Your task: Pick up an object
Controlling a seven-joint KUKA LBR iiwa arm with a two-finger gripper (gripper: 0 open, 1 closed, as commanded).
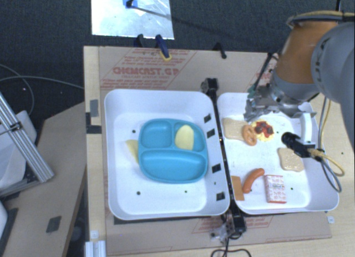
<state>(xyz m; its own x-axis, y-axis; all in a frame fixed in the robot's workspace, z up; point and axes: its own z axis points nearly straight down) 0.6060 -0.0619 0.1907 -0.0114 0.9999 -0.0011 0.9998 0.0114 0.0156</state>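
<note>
On the surface, a brown cardboard sheet with red print (145, 70) carries two bins side by side. The shallow white left bin (123, 117) holds a blue plastic compartment tray (169, 162) near its middle. A pale yellow flat piece (132, 149) pokes out from under the tray's left edge, and a yellow egg-shaped object (184, 137) rests in the tray's upper right compartment. In the shallow white right bin (319, 192), a tan flat slice (232, 127) lies at the far left, touching an orange ring-shaped piece (249, 135). Nearer the front lie an orange flat wedge (237, 187) and, just beside it, an orange-red toy sausage (254, 178). A red-and-yellow toy food piece (264, 129) lies right of the ring, in the bin's far half. The gripper (257, 112) hangs directly at that piece's far edge, on the grey arm reaching in from the right. Whether the gripper is spread or pressed together cannot be told, nor whether it touches the piece. Further right lie a pink-and-white rectangular packet (275, 189) and a beige toast-shaped piece (291, 160).
</note>
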